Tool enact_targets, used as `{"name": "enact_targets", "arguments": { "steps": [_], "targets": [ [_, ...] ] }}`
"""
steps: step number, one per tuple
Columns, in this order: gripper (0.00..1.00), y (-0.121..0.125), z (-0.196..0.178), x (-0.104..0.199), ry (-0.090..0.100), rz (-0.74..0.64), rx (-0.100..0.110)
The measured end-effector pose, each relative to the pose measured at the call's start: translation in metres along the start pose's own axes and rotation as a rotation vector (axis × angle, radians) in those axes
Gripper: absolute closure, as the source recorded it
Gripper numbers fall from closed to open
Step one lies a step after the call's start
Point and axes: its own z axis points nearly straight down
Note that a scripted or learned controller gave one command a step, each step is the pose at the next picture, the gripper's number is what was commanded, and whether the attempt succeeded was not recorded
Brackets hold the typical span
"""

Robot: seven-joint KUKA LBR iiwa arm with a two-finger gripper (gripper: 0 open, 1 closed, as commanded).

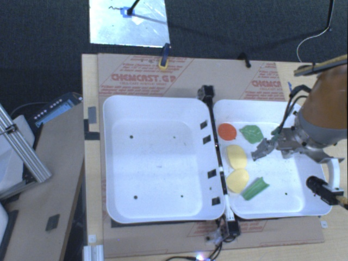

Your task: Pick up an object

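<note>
The right bin (pixel 288 203) holds several small objects: an orange disc (pixel 227 131), a light green piece (pixel 252 133), a yellow oval (pixel 236 156), a second yellow piece (pixel 237 180) and a dark green block (pixel 254 188). My gripper (pixel 260 150) hangs over the middle of this bin, pointing left, just right of the yellow oval and below the light green piece. Nothing shows between its fingers.
The left bin (pixel 114 162) lies beside the right one, with a black divider with clips (pixel 213 145) between them. A cardboard sheet (pixel 141 78) lies under both bins. A reflective panel (pixel 129 15) sits at the back.
</note>
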Motion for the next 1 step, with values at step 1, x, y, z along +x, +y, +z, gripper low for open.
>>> {"name": "enact_targets", "arguments": {
  "steps": [1],
  "targets": [
    [0.0, 0.0721, 0.0214, 0.0275, 0.0, -0.006, -0.005]
  ]
}}
